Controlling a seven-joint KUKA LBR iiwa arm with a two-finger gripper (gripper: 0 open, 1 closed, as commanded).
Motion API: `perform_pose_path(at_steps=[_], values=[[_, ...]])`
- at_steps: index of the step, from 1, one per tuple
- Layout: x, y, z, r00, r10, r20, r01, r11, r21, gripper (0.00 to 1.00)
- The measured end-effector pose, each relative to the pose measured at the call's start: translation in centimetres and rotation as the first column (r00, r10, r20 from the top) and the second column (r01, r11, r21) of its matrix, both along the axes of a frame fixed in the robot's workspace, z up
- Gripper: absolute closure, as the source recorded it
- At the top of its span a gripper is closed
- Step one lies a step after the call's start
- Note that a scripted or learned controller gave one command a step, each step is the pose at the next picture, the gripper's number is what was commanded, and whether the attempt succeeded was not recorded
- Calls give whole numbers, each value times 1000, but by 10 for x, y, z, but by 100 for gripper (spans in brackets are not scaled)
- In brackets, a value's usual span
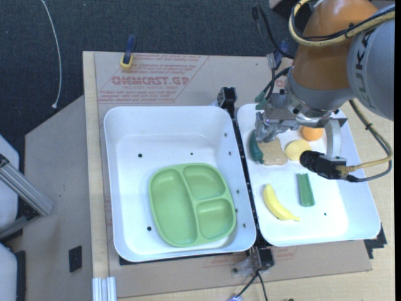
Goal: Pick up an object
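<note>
Nearest, in the right white bin [351, 221], a yellow plastic banana [278, 204] and a green plastic stick [305, 189] lie loose and apart, easy to reach. The left white bin [119, 187] holds a green three-compartment plastic tray [191, 202]. Farther back, the tool [270, 133] hangs over a tan toast-like slab [272, 153], likely its target; whether it is released or clenched I cannot tell. A yellow lemon-like ball [296, 148] sits beside it.

Even, bright overhead light; my two shallow white plastic bins [119, 137] glare slightly, shadows soft, edges mildly blurred.
</note>
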State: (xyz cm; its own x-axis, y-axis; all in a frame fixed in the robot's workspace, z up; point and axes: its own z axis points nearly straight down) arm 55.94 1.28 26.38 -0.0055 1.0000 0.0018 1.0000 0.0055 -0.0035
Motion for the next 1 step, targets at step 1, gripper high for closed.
perform_pose_path(at_steps=[1], values=[[19,50,-17,1000,-1,5,1,1000,-2,100]])
